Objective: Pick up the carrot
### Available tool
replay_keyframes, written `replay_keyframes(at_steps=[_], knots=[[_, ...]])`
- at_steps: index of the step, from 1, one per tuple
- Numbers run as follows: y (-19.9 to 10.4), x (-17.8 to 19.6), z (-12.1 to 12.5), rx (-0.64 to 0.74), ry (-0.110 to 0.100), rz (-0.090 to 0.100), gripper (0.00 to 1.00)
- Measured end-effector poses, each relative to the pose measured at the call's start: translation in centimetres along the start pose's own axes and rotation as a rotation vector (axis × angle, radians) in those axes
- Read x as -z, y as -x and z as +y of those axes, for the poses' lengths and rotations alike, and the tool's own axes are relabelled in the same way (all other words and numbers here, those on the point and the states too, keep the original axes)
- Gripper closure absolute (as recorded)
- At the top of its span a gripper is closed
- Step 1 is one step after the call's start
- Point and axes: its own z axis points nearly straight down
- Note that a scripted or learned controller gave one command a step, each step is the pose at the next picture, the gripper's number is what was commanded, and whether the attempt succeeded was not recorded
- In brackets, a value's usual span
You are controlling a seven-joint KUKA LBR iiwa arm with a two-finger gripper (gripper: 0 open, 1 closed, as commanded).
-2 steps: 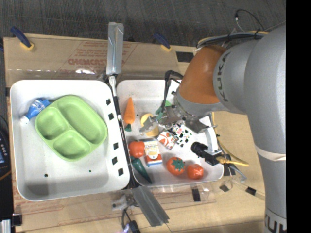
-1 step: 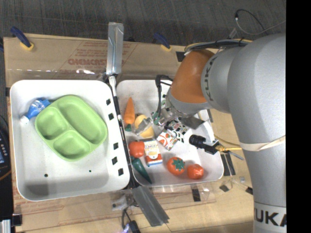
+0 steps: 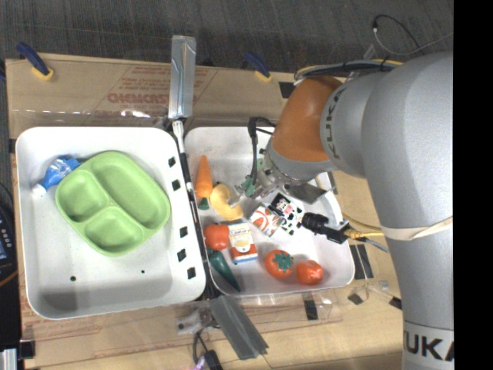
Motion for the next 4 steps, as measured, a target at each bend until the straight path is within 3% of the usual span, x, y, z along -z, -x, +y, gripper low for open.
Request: replay_keyframes(at_steps=[1, 2, 3, 4], knots=[[0.0, 0.0, 0.0, 0.000, 0.000, 0.000, 0.00], [-0.1, 0.6, 0.0, 0.008, -0.006, 0.004, 1.00], [-0.1, 0.6, 0.0, 0.008, -0.006, 0.004, 0.00], [-1.8, -0.7, -1.3, -0.040, 0.004, -0.002, 0.00]])
